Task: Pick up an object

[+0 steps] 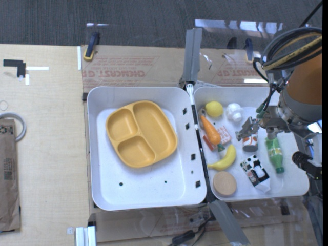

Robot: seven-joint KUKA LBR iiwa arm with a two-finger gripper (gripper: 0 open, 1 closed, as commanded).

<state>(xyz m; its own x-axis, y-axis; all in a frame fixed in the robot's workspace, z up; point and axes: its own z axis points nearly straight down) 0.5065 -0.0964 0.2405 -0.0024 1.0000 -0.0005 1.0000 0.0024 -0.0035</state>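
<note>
Camera view: I see the gripper (249, 133) low over the right bin (300, 191), arm coming in from the right. Fingers look spread, nothing between them that I can make out. A small grey-and-red thing (250, 143) sits right under the fingertips; can't tell if they touch it.

Using the banana (224, 159) as reference:
- gripper is up and to the right of it, near
- green bottle (274, 154) is further right, just past the gripper
- black-and-white carton (256, 172) is right of the banana, below the gripper
- round tan disc (224, 183) just below the banana
- carrot (210, 129) just above it, lemon (213, 109) above that
- white ball (234, 110) up and right, beside the lemon

Left bin (100, 188) is well left of the banana and holds a yellow divided plate (141, 133), three compartments, lying flat.
</note>
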